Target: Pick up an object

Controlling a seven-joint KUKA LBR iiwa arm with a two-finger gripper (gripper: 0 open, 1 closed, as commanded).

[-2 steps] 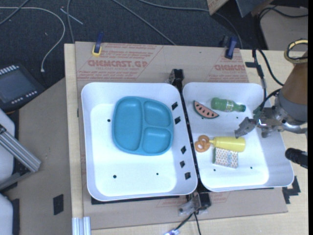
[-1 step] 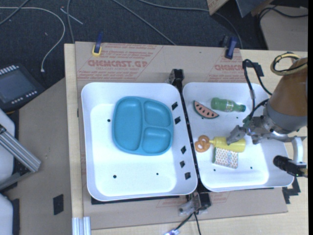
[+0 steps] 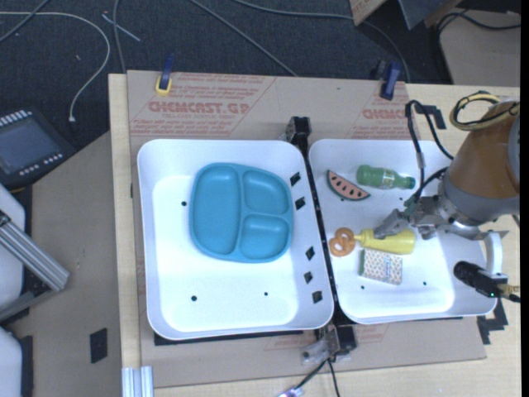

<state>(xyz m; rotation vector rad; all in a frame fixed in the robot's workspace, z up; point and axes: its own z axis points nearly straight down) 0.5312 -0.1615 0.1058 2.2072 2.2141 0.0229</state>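
A blue divided plate (image 3: 241,212) is lying in the white left bin (image 3: 165,246). The white right bin (image 3: 430,300) is showing a green bottle (image 3: 383,177), a red watermelon slice (image 3: 343,185) with dark seeds, a yellow bottle (image 3: 388,241), an orange-brown ring (image 3: 342,242) and a speckled white packet (image 3: 381,266).

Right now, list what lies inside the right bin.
In the right bin: a watermelon slice, green bottle, yellow bottle, pretzel and patterned packet. The arm covers its right part.
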